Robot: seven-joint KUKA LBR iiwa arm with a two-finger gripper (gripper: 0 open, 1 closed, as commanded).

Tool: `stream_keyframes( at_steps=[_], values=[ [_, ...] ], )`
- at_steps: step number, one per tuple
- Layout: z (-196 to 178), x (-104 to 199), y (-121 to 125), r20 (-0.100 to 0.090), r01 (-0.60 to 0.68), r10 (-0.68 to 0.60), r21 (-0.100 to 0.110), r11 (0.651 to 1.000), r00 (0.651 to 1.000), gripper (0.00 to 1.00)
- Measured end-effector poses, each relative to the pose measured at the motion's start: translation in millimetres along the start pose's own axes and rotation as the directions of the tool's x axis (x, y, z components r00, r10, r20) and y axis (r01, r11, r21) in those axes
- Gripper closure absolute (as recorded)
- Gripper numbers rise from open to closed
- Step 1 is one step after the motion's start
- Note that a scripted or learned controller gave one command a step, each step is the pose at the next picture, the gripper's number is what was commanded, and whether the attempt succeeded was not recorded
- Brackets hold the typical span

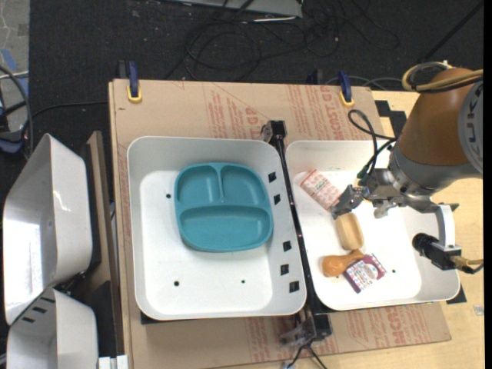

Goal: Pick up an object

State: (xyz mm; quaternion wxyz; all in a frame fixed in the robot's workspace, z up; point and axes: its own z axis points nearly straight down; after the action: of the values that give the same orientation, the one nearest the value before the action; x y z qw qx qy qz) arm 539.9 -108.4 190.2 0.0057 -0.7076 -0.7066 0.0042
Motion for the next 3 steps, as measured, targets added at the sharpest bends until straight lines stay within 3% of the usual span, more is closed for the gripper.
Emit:
stream_keyframes(
  at_steps=[1, 3],
  values=[
    [-6.7, 0.0, 3.0, 0.002, 0.002, -0.002, -0.013, 1.000, 1.000, 0.00],
    [96.0, -6.1, -4.1, 0.001, 0.000, 0.000, -0.009, 1.000, 1.000, 0.00]
  ],
)
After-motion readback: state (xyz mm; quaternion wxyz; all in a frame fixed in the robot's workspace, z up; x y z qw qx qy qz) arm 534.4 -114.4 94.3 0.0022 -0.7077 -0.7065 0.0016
